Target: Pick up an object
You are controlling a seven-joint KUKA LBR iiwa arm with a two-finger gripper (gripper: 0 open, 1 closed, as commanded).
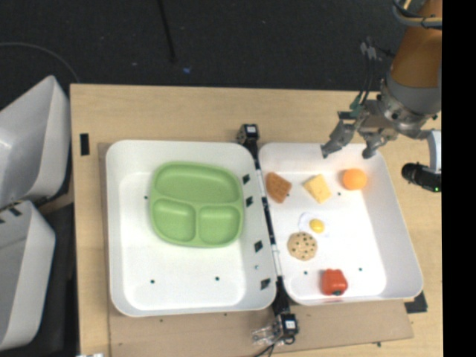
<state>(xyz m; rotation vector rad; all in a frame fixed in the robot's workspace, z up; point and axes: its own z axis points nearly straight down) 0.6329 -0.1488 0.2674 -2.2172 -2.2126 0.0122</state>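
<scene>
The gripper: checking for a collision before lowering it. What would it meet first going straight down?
Probably the right bin's bare floor between the yellow cheese wedge and the orange, under the gripper; depth is unclear.

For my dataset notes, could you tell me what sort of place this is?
Probably a robotics lab pick-and-place bench: two white bins on a wooden board, toy food such as a cookie, and the arm's tool above them.

Two white bins (119,222); one green plate (197,203); six food pieces (303,245).
</scene>
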